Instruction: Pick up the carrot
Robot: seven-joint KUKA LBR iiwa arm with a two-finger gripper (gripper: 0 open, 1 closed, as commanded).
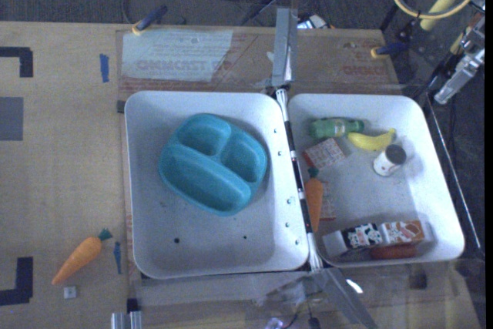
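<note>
While the tool (461, 77) hung outside the right bin's (443, 189) far corner, at the edge of the frame, its state could not be told: apart or together was not readable.

The carrot (313, 200) lay on the opposite side of that bin from the tool, well apart from it, pressed lengthwise against the wall shared with the left bin (142, 189). A second carrot (77, 258) rested farther off again, beyond the left bin, on the bare counter (54, 166).

Handling, as a judgement: the carrot appeared to be a toy, light and stiff, with a smooth tapered orange body that could slip toward its thin end. The thick middle offered the best hold, taken across the short axis. The adjoining wall left little room on that side, which could spoil a grasp.

Materials and shapes noted:
- Both bins were shallow, white, smooth-walled and round-cornered.
- Nearer the tool than the carrot lay a green bottle (337, 127) on its side, a curved yellow banana (371, 140), a small round white item (389, 160) and a flat printed packet (323, 154).
- A printed carton (383, 236) lay flat along the bin's near wall.
- A glossy blue divided plate (214, 163) occupied the left bin.
- The counter was pale, matt board.
</note>
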